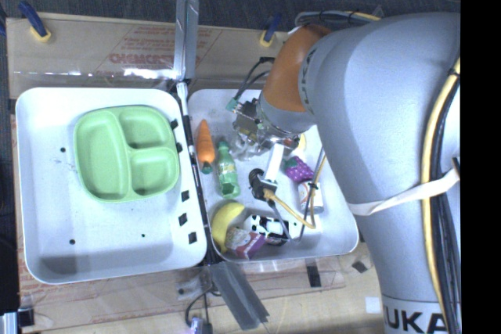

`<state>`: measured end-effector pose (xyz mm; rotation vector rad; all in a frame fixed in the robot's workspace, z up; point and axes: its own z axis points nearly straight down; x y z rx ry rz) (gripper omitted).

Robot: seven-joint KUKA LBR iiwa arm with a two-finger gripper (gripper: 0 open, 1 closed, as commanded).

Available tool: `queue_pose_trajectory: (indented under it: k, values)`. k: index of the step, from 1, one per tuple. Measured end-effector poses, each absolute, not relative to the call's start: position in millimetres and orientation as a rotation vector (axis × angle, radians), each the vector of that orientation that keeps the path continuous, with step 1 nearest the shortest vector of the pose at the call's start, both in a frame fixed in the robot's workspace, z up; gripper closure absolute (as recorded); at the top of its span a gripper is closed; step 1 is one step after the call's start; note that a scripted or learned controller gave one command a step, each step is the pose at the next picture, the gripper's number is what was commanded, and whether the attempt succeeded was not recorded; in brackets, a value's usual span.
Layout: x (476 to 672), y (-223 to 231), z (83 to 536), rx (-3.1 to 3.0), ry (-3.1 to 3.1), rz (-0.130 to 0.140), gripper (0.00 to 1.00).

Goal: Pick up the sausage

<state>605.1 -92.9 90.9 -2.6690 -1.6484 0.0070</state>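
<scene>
My gripper (252,138) hangs low over the upper middle of the right bin (338,235), below the orange wrist band. An orange, tapered, elongated piece (205,142) lies along the bin's left wall, just left of the gripper and apart from it. I cannot tell whether it is the sausage. A small reddish-brown bit (293,141) peeks out under the wrist at the gripper's right. The arm hides much of the bin's right side.
A green bottle (227,170), a yellow round fruit (225,219), a purple packet (298,168) and black and white clutter (270,224) lie in the right bin. The left bin (47,246) holds a green divided plate (125,152).
</scene>
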Motion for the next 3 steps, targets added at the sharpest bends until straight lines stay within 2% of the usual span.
queue_pose_trajectory:
  k: [1, 2, 3]
  values:
    - [606.7, -175, 92, -2.664, -1.659, 0.003, 0.0]
    - [624.7, -92, 92, -2.792, -1.435, 0.002, 0.0]
    - [602.5, -182, 121, -2.86, -1.293, 0.004, 0.0]
